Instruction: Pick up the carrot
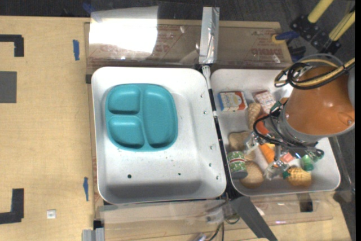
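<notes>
Closest to me, along the front of the right bin (333, 178), sits a jumble of toy food: a green-labelled can (237, 163), a tan bread-like piece (253, 174), a yellow corn-like piece (299, 177) and something small and green (307, 163); just behind these the gripper (275, 154) is down among the clutter, and whether it is released or clenched I cannot tell, the wrist hides too much; the carrot (267, 150), a bit of orange, lies right at the gripper, touching or nearly so; above it the arm's orange band (318, 104) bulks over the bin; farther back lie a small white carton (231, 100) and a red-and-white packet (264, 97); in the left bin (186, 178) rests a teal plate (141, 116) with 3 compartments.
</notes>
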`<state>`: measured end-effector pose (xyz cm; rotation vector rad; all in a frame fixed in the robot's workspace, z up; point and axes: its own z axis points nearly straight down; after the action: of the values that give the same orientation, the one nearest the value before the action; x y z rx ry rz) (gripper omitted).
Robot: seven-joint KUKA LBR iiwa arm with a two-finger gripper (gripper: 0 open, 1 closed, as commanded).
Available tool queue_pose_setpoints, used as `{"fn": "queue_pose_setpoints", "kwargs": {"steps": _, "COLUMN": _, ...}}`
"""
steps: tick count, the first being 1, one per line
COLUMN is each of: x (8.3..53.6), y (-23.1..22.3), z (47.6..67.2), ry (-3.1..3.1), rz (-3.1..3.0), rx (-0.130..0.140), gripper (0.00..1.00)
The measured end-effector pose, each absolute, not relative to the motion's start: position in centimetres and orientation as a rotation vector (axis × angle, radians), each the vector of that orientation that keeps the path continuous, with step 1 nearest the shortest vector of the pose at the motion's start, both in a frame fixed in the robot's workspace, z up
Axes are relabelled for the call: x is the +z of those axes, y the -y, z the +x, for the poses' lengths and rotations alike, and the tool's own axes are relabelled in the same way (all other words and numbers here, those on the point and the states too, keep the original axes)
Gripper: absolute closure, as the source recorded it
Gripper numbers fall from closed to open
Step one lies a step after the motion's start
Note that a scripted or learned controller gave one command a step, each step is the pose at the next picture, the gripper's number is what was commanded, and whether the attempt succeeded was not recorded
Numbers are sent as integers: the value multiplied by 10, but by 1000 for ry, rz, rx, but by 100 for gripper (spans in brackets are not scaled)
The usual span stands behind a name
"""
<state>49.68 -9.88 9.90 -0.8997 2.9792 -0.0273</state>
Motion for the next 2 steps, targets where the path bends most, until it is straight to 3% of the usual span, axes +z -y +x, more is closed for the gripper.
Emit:
{"fn": "queue_pose_setpoints", "kwargs": {"steps": 1, "x": 111, "y": 94, "z": 503, "ry": -2955, "rz": -896, "rx": -29, "gripper": 100}}
{"fn": "queue_pose_setpoints", "kwargs": {"steps": 2, "x": 122, "y": 98, "z": 494, "ry": -2989, "rz": -942, "rx": -2, "gripper": 100}}
